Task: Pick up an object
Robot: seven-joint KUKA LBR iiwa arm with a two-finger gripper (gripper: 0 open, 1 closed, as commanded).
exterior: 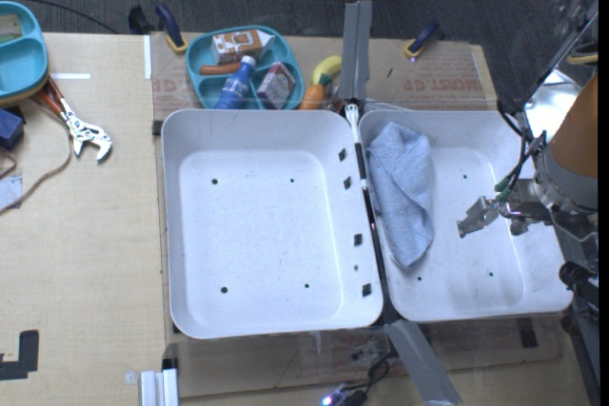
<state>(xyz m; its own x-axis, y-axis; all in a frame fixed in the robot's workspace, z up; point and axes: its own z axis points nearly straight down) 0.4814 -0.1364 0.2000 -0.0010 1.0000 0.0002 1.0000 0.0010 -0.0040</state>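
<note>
Jaws (473, 221) hang over the right bin (447, 295) floor; whether they are spread or pressed together cannot be told, and nothing shows between them. Just left of the jaws lies a crumpled blue cloth (401, 190) against the bin's left wall. Farther left, beyond the divider, is the left bin (190, 299). Well beyond, a teal tray (202, 83) of small items rests on the bench (86, 280).
</note>
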